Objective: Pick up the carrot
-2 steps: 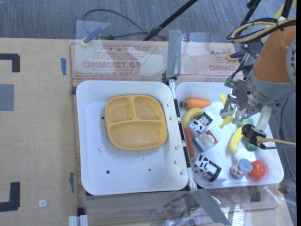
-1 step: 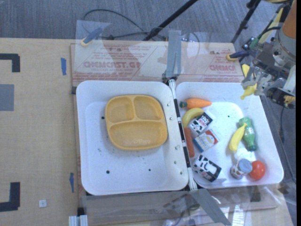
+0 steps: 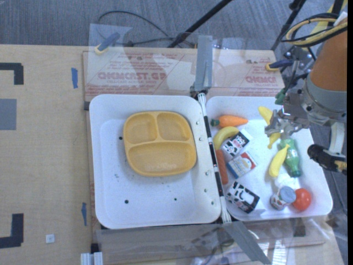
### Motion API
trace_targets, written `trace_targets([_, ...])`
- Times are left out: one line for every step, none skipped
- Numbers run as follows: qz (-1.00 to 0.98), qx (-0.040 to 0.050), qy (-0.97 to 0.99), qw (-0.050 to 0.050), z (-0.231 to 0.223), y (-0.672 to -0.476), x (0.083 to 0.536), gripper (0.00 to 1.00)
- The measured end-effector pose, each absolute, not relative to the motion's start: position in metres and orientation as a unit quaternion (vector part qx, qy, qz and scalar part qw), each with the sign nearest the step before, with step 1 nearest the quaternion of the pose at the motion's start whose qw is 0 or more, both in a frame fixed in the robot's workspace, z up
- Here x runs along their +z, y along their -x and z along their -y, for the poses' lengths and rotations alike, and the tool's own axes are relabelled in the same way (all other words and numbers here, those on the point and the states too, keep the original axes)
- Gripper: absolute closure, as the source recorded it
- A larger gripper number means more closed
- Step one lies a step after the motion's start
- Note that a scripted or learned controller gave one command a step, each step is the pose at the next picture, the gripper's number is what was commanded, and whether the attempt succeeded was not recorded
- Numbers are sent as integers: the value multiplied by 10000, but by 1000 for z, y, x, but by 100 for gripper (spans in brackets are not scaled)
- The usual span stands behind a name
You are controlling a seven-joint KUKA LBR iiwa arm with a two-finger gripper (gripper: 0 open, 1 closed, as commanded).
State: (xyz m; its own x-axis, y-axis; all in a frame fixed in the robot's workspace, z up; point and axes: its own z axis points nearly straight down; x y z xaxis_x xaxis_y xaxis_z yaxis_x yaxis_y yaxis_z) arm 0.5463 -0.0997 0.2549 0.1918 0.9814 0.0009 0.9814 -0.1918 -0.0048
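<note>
Left bin (image 3: 105,203) holds yellow divided plate (image 3: 160,143). Right bin (image 3: 322,200) crowded: carrot (image 3: 233,120) lies near back-left corner, just above banana (image 3: 225,135) and small cartons (image 3: 238,153); green bottle (image 3: 291,158) and tomato (image 3: 301,199) toward right. Gripper (image 3: 282,127) hovers over bin's right half, well apart from carrot; finger spread cannot be made out, nothing seen held.

The arm (image 3: 331,70) is seen as a thick rounded body, orange above and grey below at the wrist. Yellow and black cables are looped beside its upper part. A bare-metal gripper (image 3: 282,127) assembly is mounted beneath, with a small green part and dark fittings noted.
</note>
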Motion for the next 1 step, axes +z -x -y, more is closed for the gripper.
trace_targets([6580,8,7530,13,61,-509,239,100])
